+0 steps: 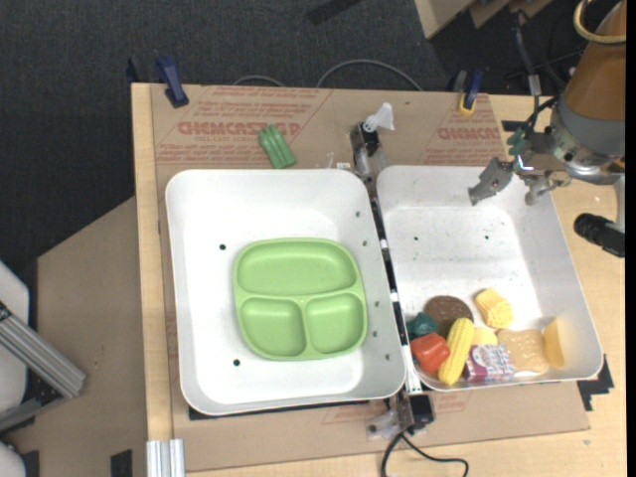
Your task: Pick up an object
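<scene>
The toys (475,343) lie heaped in the near corner of the right bin (452,227): a corn cob (458,348) leaning over a red piece (429,350), a brown disc (446,310) behind them, a yellow piece (494,307), a tan block (524,350) and a yellow wedge (554,343) toward the bin's right wall. The gripper (509,181) hangs over the bin's far right corner, well apart from the heap, jaws spread wide with nothing between them. The left bin (199,227) holds a green tray (298,297) with three compartments. A green clip (277,147) lies on the cardboard (229,117) behind.
</scene>
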You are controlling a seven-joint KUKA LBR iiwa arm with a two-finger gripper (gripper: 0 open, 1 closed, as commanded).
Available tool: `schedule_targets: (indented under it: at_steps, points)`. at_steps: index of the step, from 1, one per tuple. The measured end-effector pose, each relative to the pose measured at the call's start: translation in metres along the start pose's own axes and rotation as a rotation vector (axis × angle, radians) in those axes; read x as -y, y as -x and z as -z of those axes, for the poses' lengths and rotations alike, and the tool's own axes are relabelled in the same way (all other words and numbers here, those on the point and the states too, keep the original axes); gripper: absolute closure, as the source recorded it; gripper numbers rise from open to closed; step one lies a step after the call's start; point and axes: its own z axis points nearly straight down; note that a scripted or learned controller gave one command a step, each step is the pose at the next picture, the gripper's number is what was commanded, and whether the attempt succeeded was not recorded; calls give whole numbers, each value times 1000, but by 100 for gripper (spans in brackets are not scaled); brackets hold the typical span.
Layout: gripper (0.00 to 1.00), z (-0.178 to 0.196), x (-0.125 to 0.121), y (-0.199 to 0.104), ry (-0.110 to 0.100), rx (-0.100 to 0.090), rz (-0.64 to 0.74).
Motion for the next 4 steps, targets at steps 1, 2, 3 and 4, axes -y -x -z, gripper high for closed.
schedule_targets:
  at_steps: [1, 2, 3, 4]
  points:
    - [0, -29, 101, 5, -10, -3, -5]
    - [0, -85, 137, -61, -9, -5, 4]
    - [0, -132, 138, -56, 0, 0, -1]
    - [0, -129, 62, -10, 8, 5, 1]
